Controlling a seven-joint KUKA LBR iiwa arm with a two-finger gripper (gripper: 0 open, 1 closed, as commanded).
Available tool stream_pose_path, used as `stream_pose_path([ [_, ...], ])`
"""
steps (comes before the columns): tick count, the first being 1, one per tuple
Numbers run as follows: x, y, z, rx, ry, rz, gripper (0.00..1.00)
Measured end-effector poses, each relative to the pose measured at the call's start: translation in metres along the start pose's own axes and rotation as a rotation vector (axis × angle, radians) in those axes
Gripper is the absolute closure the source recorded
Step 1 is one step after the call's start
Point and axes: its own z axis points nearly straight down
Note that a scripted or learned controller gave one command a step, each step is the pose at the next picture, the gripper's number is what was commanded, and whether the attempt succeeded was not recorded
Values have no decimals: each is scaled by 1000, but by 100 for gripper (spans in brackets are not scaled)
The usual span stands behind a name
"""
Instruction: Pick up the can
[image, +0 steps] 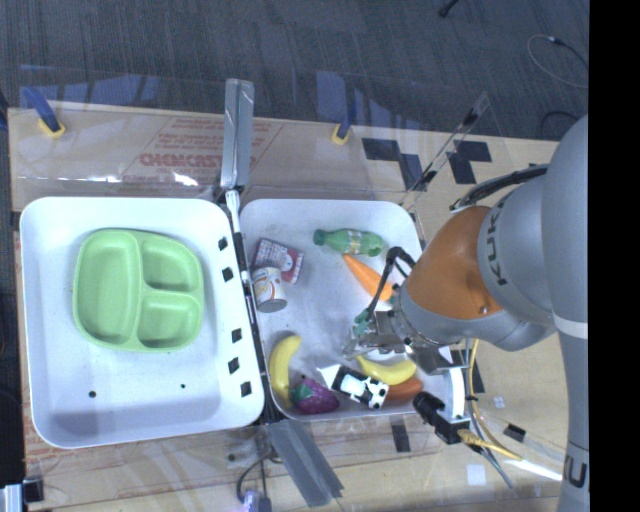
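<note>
The can (268, 287), small with a pale label and a red top rim, lies against the left wall of the right bin (300, 212). My gripper (368, 335) hangs low over the right half of that bin, just above a yellow banana (392, 370). It is well to the right of the can and apart from it. The orange wrist band and grey arm hide the bin's right wall.
A green divided plate (140, 290) sits in the left bin (40, 400). The right bin also holds a red-and-white packet (280, 258), a green bottle (350, 240), a carrot (362, 274), a second banana (283, 362), a purple item (312, 396) and a black-and-white toy (360, 388).
</note>
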Motion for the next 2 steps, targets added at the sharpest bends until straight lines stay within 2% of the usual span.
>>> stream_pose_path([
  [1, 39, -2, 9, 1, 2, -121, 100],
  [2, 62, 61, 9, 1, 1, -223, 100],
])
